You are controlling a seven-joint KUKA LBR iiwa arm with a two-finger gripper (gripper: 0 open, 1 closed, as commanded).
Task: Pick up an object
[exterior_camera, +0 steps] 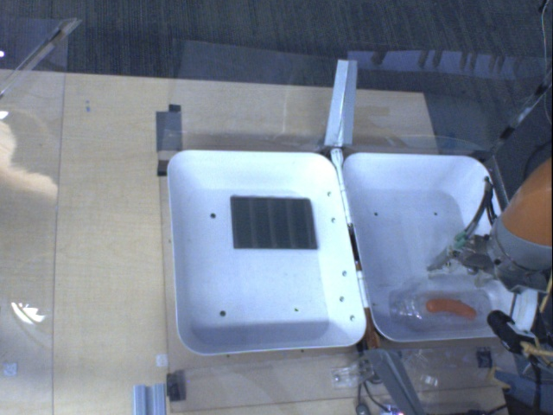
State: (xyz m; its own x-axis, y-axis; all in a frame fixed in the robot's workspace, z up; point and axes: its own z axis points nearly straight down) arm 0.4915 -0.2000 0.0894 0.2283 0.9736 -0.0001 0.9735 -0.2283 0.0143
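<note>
Camera view showed the jaws [462, 253], opening unclear, just above a slippery clear bag [432, 305]; it could slide away.

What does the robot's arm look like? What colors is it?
The arm comes in from the right. It is grey and rounded, with a bright orange band above the wrist. Thin dark cables run alongside it. At its end sits a small metal gripper, greyish with tiny greenish bits, over the right white bin.
</note>
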